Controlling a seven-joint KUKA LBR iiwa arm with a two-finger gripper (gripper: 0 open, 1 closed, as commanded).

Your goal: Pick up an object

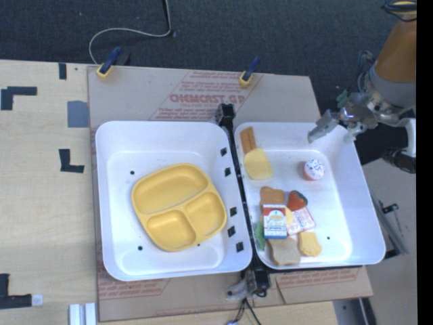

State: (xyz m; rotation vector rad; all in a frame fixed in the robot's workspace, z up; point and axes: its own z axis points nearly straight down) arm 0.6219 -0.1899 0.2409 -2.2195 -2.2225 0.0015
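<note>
The right bin (358, 202) holds several toy foods. An orange stick (248, 139) and a pale yellow block (257, 164) lie near its far left. A small white and red round piece (313, 170) sits alone toward the right. A cluster lies at the near side: a brown piece (272, 196), a red strawberry (297, 200), a small carton (274, 222), a toast slice (285, 250) and an orange-yellow piece (310, 244). My gripper (335, 128) hangs over the bin's far right corner, open, with nothing between its fingers.
The left bin (111, 181) holds a yellow divided plate (178, 206). A black divider (233, 181) runs between the two bins. Two clamps (249, 70) pin the cardboard sheet under the bins at the back.
</note>
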